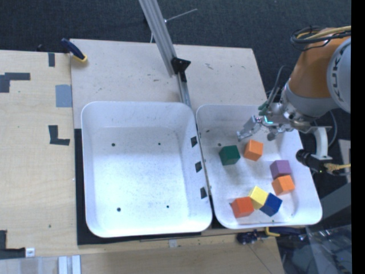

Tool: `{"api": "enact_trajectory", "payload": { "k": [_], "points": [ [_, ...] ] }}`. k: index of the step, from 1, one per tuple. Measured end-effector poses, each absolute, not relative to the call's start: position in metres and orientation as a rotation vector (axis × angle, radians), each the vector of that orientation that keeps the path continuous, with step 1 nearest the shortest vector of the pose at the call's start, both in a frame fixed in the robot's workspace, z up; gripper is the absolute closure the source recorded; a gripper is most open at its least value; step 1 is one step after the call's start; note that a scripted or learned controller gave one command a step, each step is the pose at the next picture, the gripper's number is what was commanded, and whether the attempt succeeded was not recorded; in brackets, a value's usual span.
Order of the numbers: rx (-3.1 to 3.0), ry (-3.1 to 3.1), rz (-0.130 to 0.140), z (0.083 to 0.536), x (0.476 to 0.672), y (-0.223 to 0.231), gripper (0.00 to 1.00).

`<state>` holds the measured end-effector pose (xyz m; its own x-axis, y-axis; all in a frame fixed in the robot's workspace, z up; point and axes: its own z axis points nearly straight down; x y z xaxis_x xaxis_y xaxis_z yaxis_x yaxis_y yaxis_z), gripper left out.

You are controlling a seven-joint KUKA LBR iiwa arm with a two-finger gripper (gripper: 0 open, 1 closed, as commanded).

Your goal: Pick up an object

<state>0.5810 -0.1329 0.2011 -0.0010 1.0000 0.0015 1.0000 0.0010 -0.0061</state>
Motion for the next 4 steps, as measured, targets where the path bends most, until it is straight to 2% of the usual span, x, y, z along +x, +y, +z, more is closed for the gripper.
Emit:
{"api": "enact_trajectory", "payload": {
  "k": [1,2,3,4],
  "points": [
    [-2.219,-2.223,0.001,0.204,0.582,-0.133,0.00],
    [-2.217,-2.220,0.007,0.159,0.580,-0.128,0.00],
    [-2.225,-2.225,-0.001,0.123,0.587,-0.128,0.00],
    [-2.232,-2.239,-0.025,0.120,0.593,-0.127,0.00]
  ]
}}
